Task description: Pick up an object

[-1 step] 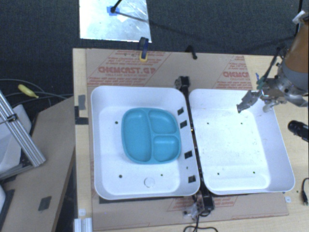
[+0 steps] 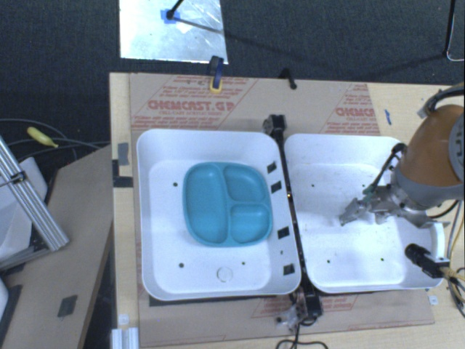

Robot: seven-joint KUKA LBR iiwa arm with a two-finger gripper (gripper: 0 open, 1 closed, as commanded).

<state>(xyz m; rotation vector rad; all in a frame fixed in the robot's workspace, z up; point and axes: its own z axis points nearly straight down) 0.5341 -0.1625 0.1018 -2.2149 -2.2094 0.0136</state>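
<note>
Red "CHEMCAST GP" lettering repeats across the brown board (image 2: 240, 97) under 2 white bins. In the left bin (image 2: 156, 217) lies a smooth blue plastic plate (image 2: 225, 203) with 3 compartments, centred, with bare floor all around. The gripper (image 2: 347, 217) hangs over the right bin (image 2: 341, 264), far from the plate; I cannot tell its state.

Blue divided plate (image 2: 225, 203) fills left bin (image 2: 156, 267) centre; bare floor around tool (image 2: 352, 214) in right bin (image 2: 349, 271).
</note>
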